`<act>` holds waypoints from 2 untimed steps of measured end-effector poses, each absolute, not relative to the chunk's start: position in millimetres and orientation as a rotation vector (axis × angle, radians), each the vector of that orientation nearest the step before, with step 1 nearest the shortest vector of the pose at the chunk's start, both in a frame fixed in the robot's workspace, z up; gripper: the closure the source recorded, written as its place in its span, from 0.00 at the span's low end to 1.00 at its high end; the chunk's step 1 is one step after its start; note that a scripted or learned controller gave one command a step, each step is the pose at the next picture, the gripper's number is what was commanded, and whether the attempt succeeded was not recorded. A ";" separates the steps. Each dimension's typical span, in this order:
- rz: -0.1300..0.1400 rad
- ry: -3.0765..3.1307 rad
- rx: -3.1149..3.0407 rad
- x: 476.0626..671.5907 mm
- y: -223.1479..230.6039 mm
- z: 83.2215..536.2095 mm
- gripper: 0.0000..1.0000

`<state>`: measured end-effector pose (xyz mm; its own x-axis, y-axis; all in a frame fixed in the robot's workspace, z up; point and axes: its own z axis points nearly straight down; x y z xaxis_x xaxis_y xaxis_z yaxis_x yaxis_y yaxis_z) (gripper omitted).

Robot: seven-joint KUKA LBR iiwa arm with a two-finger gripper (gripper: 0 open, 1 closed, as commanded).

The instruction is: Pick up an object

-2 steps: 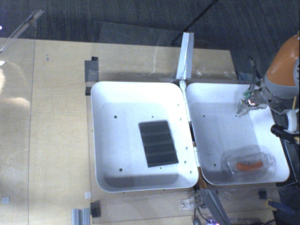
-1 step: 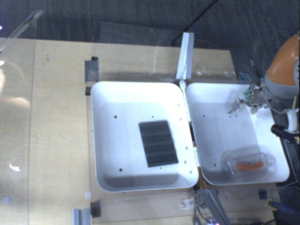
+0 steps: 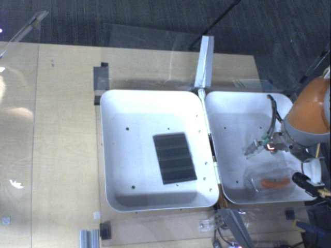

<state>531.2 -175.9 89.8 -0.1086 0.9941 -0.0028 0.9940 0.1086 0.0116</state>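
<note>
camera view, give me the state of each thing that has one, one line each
dark grey ribbed rectangular pad: lying flat in the left white bin, slightly askew to its walls.
orange stick-like object: lying flat near the front of the right white bin, inside what looks like clear wrapping.
two-finger gripper: low inside the right bin, above and apart from the orange object, nothing visible between its fingers.

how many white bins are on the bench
2. The left bin holds a dark ridged panel. The right bin sits right beside it, with the gripper over it and a small orange object inside.
</note>
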 end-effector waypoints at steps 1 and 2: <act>0.008 2.241 2.191 625.5 -170.3 87.8 0.00; 0.006 2.243 2.189 586.4 -205.6 185.4 0.00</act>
